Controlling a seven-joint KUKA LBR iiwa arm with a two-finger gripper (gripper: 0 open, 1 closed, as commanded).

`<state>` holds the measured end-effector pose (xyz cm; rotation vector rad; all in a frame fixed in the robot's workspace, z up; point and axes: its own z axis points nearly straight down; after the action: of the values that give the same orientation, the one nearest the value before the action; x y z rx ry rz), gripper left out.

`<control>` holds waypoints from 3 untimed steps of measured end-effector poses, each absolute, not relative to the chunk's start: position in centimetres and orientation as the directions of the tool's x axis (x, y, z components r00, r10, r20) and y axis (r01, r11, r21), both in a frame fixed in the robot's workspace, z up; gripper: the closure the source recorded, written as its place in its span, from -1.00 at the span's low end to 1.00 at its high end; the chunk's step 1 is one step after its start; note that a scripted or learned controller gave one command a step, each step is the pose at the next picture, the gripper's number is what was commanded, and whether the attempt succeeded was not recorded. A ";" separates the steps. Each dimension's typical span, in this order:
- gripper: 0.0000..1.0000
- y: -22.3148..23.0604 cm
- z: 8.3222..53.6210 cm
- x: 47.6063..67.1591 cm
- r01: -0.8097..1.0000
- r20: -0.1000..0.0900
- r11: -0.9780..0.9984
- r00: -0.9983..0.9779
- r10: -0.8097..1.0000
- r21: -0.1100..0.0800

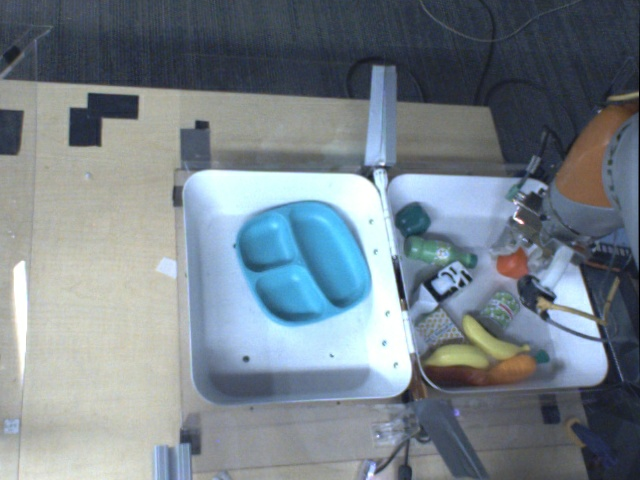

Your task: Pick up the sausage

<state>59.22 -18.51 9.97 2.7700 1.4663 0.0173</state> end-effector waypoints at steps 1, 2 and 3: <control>1.00 -17.1 8.6 66.9 0.560 -0.001 -0.829 0.829 0.560 -0.002; 1.00 -12.0 25.5 62.2 0.406 0.005 -0.914 0.914 0.406 0.003; 1.00 -12.6 37.3 57.0 0.813 0.003 -0.582 0.582 0.813 0.008</control>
<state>56.99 -12.63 37.33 2.7886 1.4341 0.0106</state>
